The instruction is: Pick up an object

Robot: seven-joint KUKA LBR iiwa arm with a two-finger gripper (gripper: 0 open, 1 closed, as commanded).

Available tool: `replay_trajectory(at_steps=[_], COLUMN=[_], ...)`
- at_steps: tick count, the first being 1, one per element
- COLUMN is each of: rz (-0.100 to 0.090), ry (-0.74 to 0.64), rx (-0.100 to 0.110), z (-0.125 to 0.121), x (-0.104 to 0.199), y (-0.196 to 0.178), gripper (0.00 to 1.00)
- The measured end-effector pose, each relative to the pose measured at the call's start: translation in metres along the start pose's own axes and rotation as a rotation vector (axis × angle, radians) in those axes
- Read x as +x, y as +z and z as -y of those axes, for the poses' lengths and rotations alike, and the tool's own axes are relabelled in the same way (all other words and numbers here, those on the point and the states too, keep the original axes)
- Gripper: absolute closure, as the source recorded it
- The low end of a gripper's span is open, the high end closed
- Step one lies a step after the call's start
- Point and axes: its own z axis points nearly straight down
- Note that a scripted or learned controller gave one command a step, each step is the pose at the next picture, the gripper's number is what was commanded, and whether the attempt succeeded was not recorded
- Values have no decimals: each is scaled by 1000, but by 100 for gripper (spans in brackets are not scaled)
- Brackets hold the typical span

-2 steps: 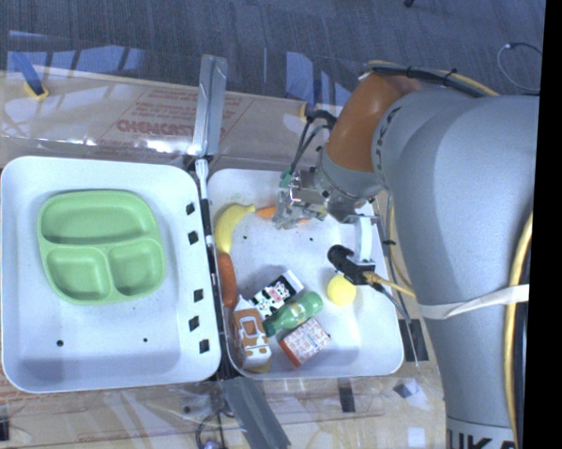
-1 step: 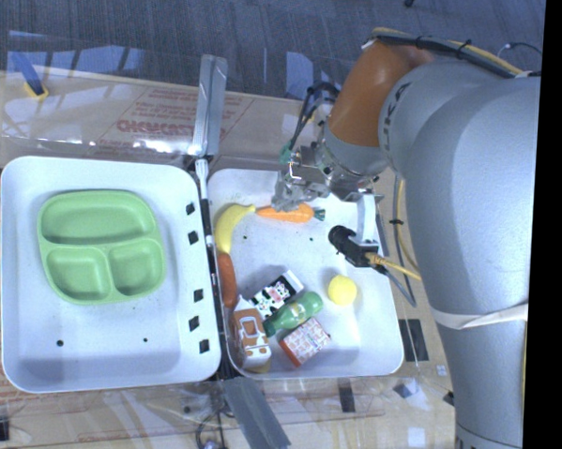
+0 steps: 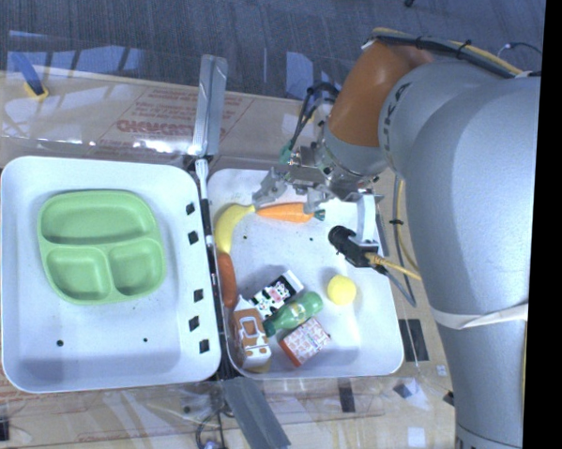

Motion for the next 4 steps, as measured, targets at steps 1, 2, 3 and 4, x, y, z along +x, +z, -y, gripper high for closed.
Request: replay_trajectory(at_steps=[1, 2, 3, 4], rz=[-1, 3, 2, 0], ry=[24, 18, 17, 199], rx=[4, 17, 16, 3], z=[-20, -17, -17, 31], x=[-28, -29, -29, -103], y=[80, 74, 74, 85], gripper=[0, 100, 0, 0])
